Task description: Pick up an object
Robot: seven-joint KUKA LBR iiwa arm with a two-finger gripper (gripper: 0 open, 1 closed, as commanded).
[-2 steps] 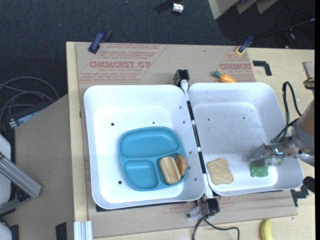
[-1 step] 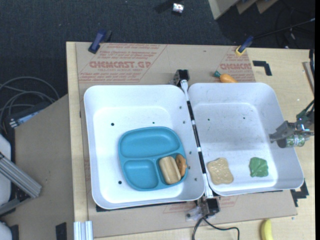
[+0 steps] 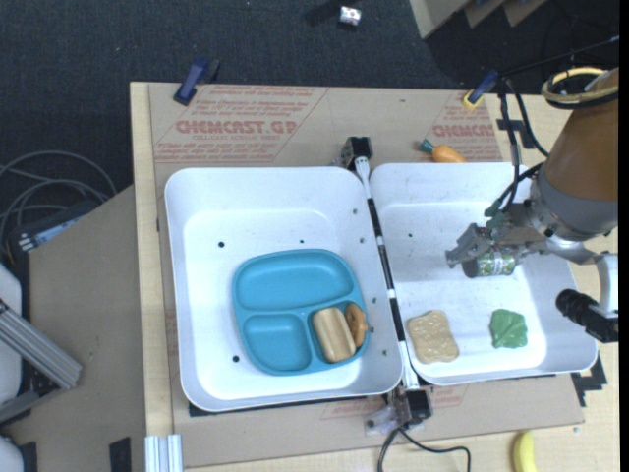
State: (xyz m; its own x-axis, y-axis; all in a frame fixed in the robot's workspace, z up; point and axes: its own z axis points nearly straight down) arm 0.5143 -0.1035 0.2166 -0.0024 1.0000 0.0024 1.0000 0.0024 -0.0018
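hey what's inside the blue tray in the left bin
The blue tray holds two tan bread-like pieces in its lower right compartment, touching each other. What lies beneath them is covered.

Grey arm, broad orange band, black cables, dark metallic jaws, details somewhat blurred

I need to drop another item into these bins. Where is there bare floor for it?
Left bin: bare along the back and left of the blue tray. Right bin: bare at the back left, behind the claw. Its front is crowded by the tan cracker and green piece.
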